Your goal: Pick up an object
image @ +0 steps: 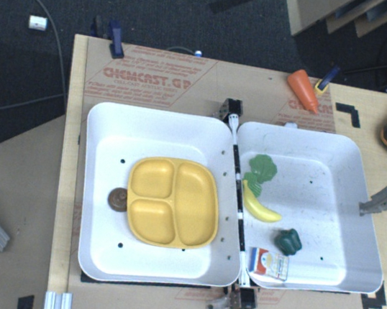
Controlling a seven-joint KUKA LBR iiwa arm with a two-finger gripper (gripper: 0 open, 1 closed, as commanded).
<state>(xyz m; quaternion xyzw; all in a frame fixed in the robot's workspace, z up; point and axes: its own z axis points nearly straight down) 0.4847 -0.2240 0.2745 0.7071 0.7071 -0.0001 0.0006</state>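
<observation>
The pincer (384, 200) waits at the right edge of the right bin (339, 155). It holds nothing, and how wide it is open cannot be told. The banana (259, 207) lies by the bin's left wall, between a green broccoli toy (262, 168) and a small carton (268, 264). It looks light, smooth and slippery. Gripping across its middle seems best.

Right bin (338, 209): its centre and right half lay open to my reach. The broccoli (262, 170), banana (258, 206), dark green object (288, 240) and small carton (268, 264) crowded its left wall. Left bin (103, 172): the yellow divided plate (172, 202) blocked the middle, a brown disc (118, 198) touching its left edge.
</observation>
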